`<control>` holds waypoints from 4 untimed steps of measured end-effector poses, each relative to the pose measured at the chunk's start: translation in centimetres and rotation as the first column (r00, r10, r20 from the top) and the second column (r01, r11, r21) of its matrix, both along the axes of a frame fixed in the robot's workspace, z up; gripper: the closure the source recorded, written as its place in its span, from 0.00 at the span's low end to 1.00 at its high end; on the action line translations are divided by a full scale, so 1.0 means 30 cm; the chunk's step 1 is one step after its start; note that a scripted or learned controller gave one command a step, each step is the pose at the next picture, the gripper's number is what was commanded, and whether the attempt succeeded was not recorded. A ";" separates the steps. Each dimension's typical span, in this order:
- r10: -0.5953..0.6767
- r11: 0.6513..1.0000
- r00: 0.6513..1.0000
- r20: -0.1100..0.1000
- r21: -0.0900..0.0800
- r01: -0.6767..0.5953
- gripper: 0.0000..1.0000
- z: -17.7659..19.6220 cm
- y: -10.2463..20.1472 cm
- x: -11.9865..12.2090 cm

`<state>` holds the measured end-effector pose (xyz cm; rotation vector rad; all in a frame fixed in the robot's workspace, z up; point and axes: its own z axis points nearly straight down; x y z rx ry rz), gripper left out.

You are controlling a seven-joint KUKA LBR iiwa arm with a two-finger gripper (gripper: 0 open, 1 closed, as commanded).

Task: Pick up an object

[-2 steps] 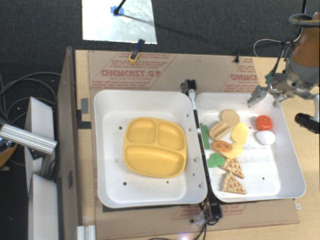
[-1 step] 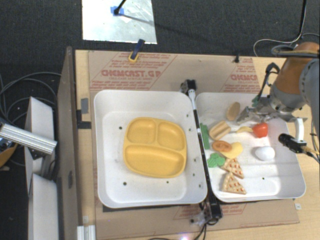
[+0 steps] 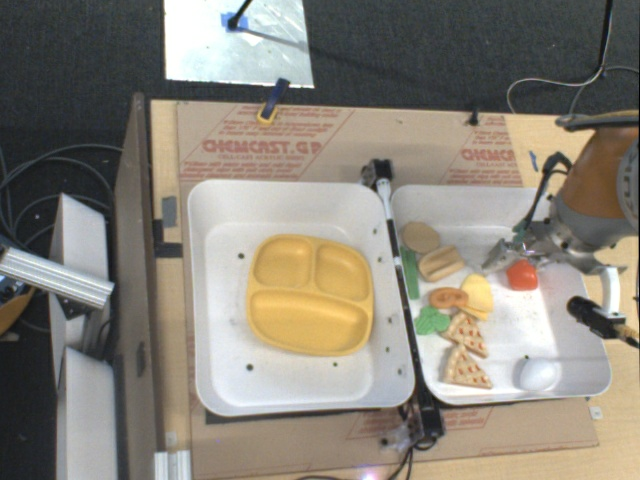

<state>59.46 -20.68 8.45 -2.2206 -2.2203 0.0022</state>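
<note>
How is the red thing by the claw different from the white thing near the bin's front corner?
The red piece is bright red, sits farther back in the right bin, and lies right at the claw. The white egg-like piece nearly blends with the bin floor and lies apart from the claw. Both are small, rounded and rest loose in the same bin.

- The arm [image 3: 610, 193] is showing a rounded grey shell with a broad orange band at its 11 o'clock side.
- Thin black cables are trailing off toward 12 o'clock.
- The gripper [image 3: 510, 253] is looking dark grey and metallic.
</note>
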 end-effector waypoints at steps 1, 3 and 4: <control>0.002 1.000 1.000 0.008 -0.001 -0.002 1.00 0.039 0.000 0.012; -0.001 1.000 1.000 -0.001 0.001 0.001 0.00 0.032 0.000 -0.155; 0.001 1.000 1.000 0.006 -0.001 -0.001 1.00 0.070 0.000 -0.144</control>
